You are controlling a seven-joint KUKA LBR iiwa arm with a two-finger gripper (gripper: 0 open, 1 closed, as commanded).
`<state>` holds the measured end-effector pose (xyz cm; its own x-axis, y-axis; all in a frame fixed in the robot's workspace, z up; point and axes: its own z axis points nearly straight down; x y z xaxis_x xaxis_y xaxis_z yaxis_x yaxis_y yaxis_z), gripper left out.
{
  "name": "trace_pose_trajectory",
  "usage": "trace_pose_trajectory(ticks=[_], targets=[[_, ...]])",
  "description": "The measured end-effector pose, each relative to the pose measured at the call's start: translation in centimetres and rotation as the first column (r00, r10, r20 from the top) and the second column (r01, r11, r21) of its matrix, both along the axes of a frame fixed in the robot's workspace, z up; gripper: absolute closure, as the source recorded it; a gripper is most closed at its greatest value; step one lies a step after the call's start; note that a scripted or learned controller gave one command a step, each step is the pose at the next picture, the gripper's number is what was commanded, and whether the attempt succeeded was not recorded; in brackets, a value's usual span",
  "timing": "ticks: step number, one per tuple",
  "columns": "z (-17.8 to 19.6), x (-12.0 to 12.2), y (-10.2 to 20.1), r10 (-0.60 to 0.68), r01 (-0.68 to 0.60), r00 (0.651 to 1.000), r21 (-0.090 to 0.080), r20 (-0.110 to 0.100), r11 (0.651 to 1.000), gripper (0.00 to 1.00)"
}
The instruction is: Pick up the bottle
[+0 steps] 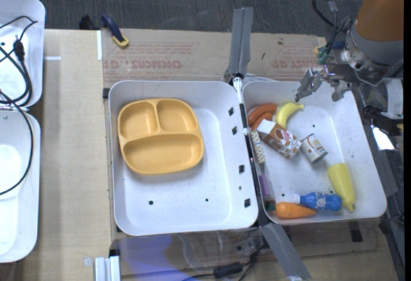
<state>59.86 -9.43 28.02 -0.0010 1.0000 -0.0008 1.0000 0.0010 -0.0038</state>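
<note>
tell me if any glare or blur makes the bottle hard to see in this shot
Camera view: even, soft lighting. The blue bottle at the right bin's near edge is sharp, with no glare on it. The gripper above the far corner looks slightly soft. Mild shine on the yellow tray.

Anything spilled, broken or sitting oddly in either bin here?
Nothing spilled or visibly damaged. The right white bin is a loose jumble: blue plastic bottle lying flat beside an orange toy carrot. The yellow sectioned plate sits flat in the left white bin.
</note>
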Motion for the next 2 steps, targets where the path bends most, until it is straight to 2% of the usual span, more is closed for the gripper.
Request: trace_pose_trajectory(ticks=[1, 2], targets=[[-9.1, -2.3, -6.5, 0.042, -0.042, 0.999, 0.0, 0.001, 0.999, 0.0], [-17.3, -7.8, -10.1, -0.106, 0.106, 0.994, 0.001, 0.001, 0.994, 0.0]])
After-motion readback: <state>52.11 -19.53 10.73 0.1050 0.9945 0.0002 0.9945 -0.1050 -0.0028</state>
